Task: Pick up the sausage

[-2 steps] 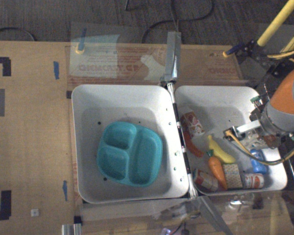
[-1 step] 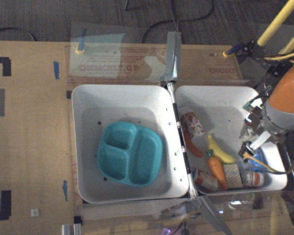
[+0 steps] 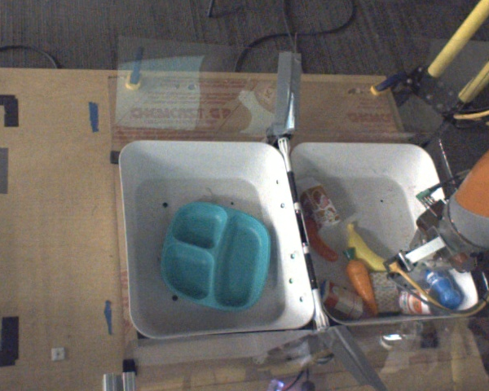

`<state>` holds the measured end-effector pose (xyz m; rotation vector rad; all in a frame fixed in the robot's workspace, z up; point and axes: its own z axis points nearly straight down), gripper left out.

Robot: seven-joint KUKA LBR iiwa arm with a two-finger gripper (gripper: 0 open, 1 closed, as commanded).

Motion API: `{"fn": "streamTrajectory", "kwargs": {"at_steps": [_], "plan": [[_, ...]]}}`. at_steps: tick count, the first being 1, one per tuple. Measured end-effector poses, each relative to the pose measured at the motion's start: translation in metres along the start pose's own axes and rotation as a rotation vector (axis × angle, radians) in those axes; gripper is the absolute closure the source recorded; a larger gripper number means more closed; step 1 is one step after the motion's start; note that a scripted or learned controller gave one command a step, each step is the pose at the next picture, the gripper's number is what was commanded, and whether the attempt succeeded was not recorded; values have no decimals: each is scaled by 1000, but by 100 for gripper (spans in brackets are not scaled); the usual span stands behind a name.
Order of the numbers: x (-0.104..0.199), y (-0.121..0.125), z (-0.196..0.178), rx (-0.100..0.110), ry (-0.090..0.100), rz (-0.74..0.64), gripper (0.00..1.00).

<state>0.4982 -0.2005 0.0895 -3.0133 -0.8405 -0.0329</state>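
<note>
Landmark: the metal divider (image 3: pixel 297 218) between the 2 white bins, used below for all places.
Left bin (image 3: pixel 138 243): left of the divider, it holds 1 teal plate (image 3: pixel 217 253) with 3 compartments, lying flat near the bin's middle, tilted a little.
Right bin (image 3: pixel 375 163): right of the divider, its items are crowded toward the near side.
Sausage (image 3: pixel 320 240): a red-brown link just right of the divider, about halfway down it, lying at a slant on the bin floor, not held by anything.
Can (image 3: pixel 320 204): a small tin with a printed label, just above the sausage's upper end, close to the divider.
Banana (image 3: pixel 365 252): yellow, right of the sausage, further from the divider.
Carrot (image 3: pixel 361 283): orange, below the banana, pointing toward the near wall.
Second tin (image 3: pixel 343 300): near the divider's lower end, beside the carrot.
Blue item (image 3: pixel 442 288): far from the divider, in the right bin's near right corner, too blurred to name.
Arm: grey with an orange band (image 3: pixel 481 187), reaching in at the far right side of the right bin.
Gripper (image 3: pixel 424 255): well right of the divider, over the bin's right part, well apart from the sausage; whether the claw is open or closed, cannot tell.
</note>
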Motion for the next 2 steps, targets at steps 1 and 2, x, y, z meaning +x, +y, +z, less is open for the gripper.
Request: {"fn": "streamTrajectory", "kwargs": {"at_steps": [1, 2], "plan": [[28, 14, 3, -6, -19, -18, 100], [33, 22, 2, -3, -25, -81, 100]]}}
